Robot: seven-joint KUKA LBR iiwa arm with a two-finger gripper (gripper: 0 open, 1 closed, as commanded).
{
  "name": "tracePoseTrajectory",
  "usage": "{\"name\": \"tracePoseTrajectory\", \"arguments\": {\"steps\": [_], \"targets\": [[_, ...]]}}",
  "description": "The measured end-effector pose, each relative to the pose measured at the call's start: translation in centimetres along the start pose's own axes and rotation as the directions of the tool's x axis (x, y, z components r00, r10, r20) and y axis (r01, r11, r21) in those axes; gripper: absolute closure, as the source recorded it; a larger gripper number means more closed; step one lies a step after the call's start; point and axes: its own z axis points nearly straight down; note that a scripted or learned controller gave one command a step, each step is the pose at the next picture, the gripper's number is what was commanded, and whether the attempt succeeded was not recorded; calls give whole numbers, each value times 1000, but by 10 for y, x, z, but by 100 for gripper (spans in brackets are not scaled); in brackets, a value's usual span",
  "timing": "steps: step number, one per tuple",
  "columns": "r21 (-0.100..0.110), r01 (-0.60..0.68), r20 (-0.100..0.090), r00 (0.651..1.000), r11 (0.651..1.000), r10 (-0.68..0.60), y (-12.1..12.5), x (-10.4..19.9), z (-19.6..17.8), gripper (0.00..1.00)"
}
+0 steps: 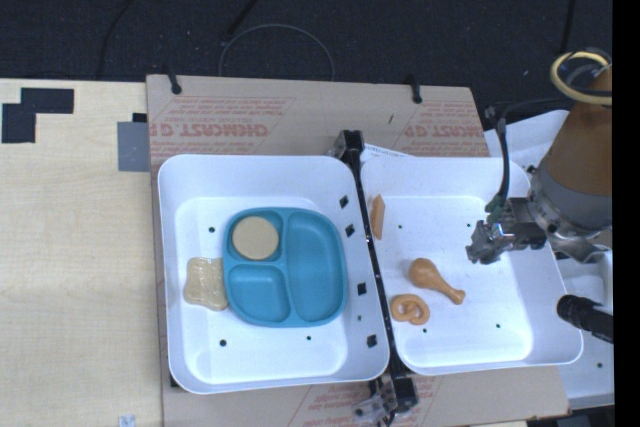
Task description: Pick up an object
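Grey and orange, the arm [578, 165] reaches in from the right and hangs its claw [487, 243] over the right-hand part of the right bin [520, 340]; the claw is small and dark against the white, and whether it is open or closed cannot be told, nor is anything seen between its tips. Just left of the claw and a little nearer the camera lies a tan drumstick [434, 279], apart from the claw. Beyond the drumstick, lower and further left, sits a small pretzel [409, 309], close beside the drumstick's thick end. Well to the claw's left, against the bin's left wall, lies a slim orange stick [377, 215]. Further left again, across the divider, the left bin [190, 185] holds a blue tray [300, 280] with 3 compartments; a round cracker [254, 237] rests in its upper-left compartment, and a pale biscuit [205, 283] lies touching the tray's left edge. Both bins stand on brown cardboard on the worktop [70, 265].
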Motion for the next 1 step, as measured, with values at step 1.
{"name": "tracePoseTrajectory", "arguments": {"steps": [1], "targets": [[2,-2,1,1000,1000,2,11,44,4,100]]}}
